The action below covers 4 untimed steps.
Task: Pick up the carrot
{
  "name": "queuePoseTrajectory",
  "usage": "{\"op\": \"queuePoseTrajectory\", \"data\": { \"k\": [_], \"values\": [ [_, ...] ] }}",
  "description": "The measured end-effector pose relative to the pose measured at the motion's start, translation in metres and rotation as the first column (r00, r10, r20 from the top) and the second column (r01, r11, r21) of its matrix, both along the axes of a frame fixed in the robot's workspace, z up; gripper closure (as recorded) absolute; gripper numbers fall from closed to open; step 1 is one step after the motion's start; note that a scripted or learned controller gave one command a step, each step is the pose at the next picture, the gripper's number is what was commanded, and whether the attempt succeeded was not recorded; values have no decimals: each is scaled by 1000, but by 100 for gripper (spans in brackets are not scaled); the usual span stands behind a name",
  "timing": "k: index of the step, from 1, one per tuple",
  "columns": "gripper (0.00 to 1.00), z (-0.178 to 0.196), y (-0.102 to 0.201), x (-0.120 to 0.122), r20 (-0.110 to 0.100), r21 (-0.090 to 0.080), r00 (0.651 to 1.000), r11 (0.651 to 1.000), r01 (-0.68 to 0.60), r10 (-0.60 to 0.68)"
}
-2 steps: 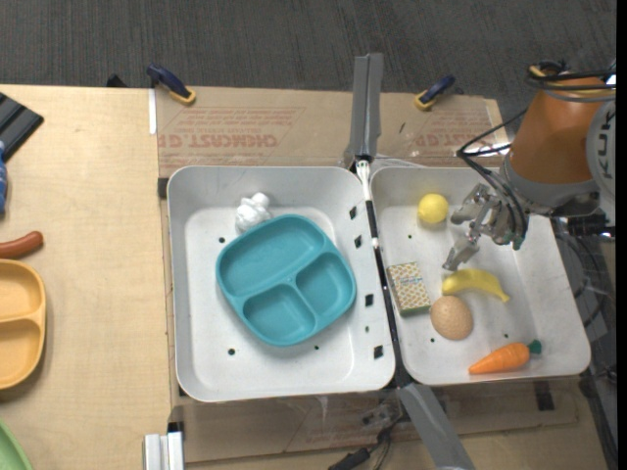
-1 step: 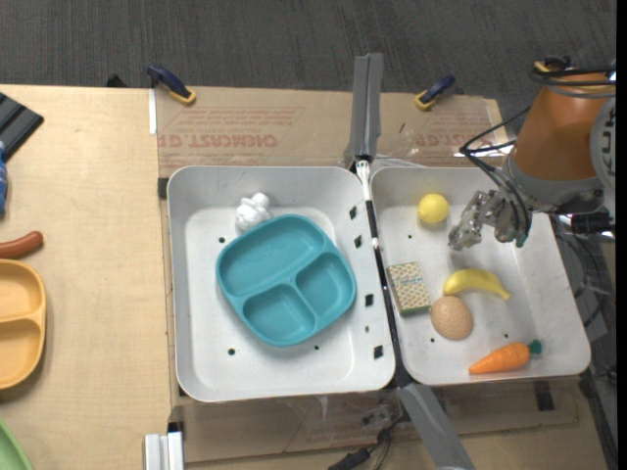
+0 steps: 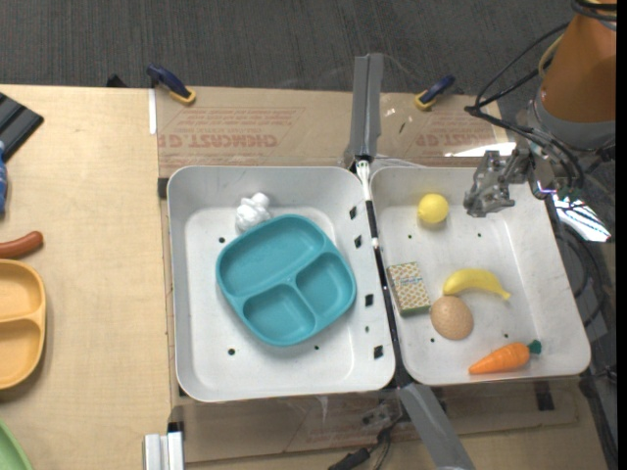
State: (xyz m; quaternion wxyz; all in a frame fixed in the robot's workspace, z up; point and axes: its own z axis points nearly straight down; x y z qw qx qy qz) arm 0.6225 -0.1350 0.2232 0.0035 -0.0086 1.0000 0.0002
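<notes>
Two white bins side by side on the counter (image 3: pixel 88 164). In the right bin (image 3: pixel 563 292), near the front edge: the carrot (image 3: pixel 502 357), orange with a green tip, lying flat and touching nothing. Close by, a brown egg (image 3: pixel 452 317), a banana (image 3: pixel 476 284), a small patterned box (image 3: pixel 409 288), and farther back a yellow lemon (image 3: pixel 432 209). Up at the back right corner of that bin, the jaws (image 3: pixel 487 196), well apart from the carrot; open or closed, cannot tell. In the left bin (image 3: pixel 191 292), a blue tray (image 3: pixel 284 279) with three parts and a little white thing (image 3: pixel 253 211) just behind it.
</notes>
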Motion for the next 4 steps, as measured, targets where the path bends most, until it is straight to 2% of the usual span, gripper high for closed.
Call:
{"op": "queuePoseTrajectory", "data": {
  "k": [1, 2, 3, 4],
  "values": [
    [100, -54, -1, -67, -5, 1, 999, 999, -53, 53],
    [100, -22, 36, 5, 0, -1, 943, 943, -333, 333],
    [100, 4, -14, 14, 0, -3, 832, 832, -554, 554],
    [100, -20, -5, -30, -3, 0, 810, 810, -587, 587]
  ]
}}
